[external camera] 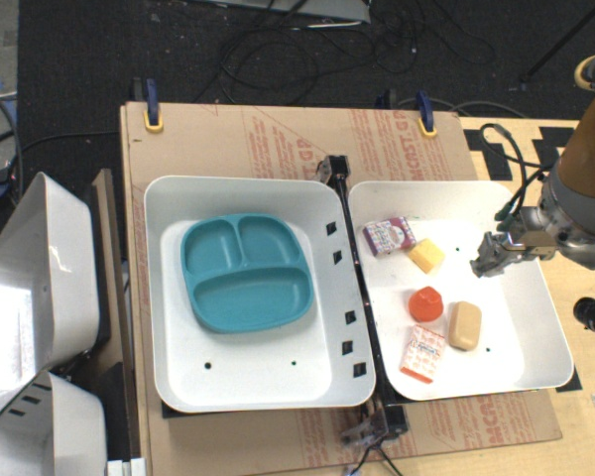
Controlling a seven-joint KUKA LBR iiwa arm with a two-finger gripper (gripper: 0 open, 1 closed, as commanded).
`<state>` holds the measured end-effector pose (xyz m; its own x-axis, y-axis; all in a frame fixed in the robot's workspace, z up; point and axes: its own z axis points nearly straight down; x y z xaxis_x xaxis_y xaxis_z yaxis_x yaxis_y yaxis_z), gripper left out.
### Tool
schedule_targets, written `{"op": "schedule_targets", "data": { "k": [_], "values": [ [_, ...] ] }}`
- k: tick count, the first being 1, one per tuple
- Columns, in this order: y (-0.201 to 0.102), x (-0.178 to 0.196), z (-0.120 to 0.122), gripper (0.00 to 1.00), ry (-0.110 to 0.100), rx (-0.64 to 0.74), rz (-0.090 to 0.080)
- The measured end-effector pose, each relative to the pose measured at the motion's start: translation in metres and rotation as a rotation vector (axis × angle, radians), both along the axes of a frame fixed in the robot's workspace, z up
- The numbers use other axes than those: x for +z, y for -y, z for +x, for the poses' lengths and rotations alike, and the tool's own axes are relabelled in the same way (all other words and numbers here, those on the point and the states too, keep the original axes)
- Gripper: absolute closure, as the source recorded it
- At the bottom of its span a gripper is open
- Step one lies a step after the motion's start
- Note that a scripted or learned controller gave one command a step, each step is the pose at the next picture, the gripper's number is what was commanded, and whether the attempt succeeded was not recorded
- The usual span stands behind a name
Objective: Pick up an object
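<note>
Nearest the camera, in the right bin [535,365], a flat red-and-white packet [423,353] was seen lying close to the front wall, with a rounded tan block [465,325] just beside it and an orange cup-like piece [426,304] touching neither. Further back, a yellow wedge [426,256] and a purple-printed pouch [389,235] were found near the divider. The left bin [169,365] was occupied by a teal divided plate [246,272], of smooth moulded plastic with three compartments. The hand [492,256] was seen above the right bin's far right part, apart from all objects; nothing was visibly held, and whether it was released or clenched could not be told. No object had yet been picked. It was judged that the step in hand, an approach, would be done best by descending squarely over one isolated, firm piece; the tan block or the yellow wedge was thought likelier to be gripped than the thin packet, which lay flat and would offer little edge. The bins' glossy white walls were rounded at the corners, and the bench [238,137] beneath was covered in printed cardboard.
</note>
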<state>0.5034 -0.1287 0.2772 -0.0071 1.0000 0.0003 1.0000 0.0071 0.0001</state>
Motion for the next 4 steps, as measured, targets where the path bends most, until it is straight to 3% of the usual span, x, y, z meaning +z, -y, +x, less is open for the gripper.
{"op": "schedule_targets", "data": {
  "k": [3, 4],
  "values": [
    [-0.142, -0.041, 0.035, 1.0, -0.002, 0.001, 0.001],
    [-0.204, -0.043, 0.04, 1.0, 0.0, 0.003, 0.001]
  ]
}}
